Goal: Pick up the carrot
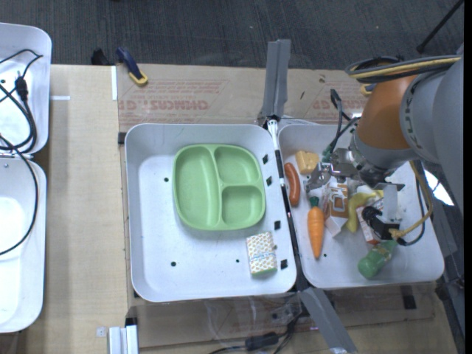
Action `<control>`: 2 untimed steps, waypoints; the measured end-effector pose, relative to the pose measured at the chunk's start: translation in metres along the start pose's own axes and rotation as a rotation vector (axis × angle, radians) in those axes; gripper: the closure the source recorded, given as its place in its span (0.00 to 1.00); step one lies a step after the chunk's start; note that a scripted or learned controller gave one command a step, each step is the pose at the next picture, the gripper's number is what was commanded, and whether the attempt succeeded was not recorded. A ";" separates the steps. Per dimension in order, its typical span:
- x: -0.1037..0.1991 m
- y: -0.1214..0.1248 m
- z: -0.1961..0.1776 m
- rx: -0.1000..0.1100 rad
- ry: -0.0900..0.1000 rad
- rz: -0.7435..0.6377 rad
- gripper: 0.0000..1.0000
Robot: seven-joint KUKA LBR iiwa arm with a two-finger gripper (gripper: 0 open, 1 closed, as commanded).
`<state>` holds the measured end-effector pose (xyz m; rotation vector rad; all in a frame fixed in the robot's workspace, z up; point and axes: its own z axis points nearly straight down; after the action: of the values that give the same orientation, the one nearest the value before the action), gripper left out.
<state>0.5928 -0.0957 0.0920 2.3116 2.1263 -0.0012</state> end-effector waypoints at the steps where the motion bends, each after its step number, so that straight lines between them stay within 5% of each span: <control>1: -0.013 -0.058 0.001 0.003 0.001 -0.011 0.00; 2: -0.014 -0.091 0.000 0.000 0.001 -0.223 0.00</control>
<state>0.5009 -0.1023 0.0917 2.0618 2.3707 -0.0001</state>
